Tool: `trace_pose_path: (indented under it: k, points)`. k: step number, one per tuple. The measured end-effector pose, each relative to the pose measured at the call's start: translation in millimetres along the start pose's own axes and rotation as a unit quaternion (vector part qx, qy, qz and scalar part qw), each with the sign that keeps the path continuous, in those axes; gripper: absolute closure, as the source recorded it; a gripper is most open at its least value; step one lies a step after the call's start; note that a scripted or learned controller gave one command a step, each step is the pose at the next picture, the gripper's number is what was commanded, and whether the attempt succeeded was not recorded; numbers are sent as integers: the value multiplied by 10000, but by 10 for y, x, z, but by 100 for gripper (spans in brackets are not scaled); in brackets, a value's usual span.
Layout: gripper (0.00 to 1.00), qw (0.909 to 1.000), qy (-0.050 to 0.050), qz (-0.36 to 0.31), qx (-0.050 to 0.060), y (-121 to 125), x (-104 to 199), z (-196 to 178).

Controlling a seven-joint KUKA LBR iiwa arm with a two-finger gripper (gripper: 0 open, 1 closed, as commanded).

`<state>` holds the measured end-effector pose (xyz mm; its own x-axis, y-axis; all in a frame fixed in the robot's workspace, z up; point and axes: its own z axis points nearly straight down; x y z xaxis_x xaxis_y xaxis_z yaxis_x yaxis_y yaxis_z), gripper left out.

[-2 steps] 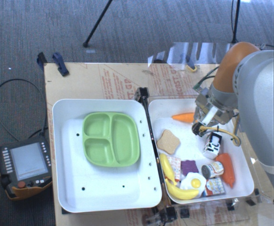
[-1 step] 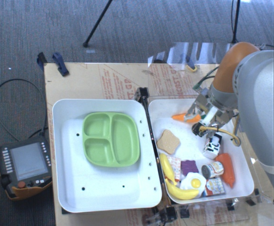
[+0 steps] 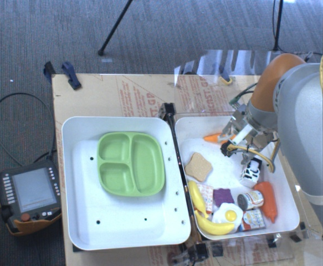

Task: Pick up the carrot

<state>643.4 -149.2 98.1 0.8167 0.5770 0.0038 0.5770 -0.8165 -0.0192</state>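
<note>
Over the back of the right bin point(image 3: 287, 188), the gripper point(image 3: 236, 134) is hanging at the end of the grey arm, which is reaching in from the right. Whether it is open or closed I cannot tell, since the wrist is covering it from above. The carrot point(image 3: 211, 138) is lying on the bin floor near the back wall, its orange end sticking out to the left just beside the gripper; whether the 2 are touching is unclear.

A slice of bread point(image 3: 199, 167) is resting nearer the bin's left wall, well apart from the carrot. Along the front, a banana point(image 3: 207, 219) is curving around a fried egg point(image 3: 227, 213), with a purple block point(image 3: 223, 196) just behind the egg and a can point(image 3: 251, 199) lying on its side to the right. An orange-red vegetable point(image 3: 268, 201) is sitting against the can.

A green plate point(image 3: 131, 163) with 3 compartments is occupying the left bin point(image 3: 81, 226).
</note>
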Motion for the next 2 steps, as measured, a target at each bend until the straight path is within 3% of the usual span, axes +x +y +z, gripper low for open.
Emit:
trace_pose_path:
  k: [1, 2]
  points:
    - [0, 9901, -21, 1400, -53, -222, 54, 115]
    - [100, 9905, -39, 1371, -29, -232, 56, 23]
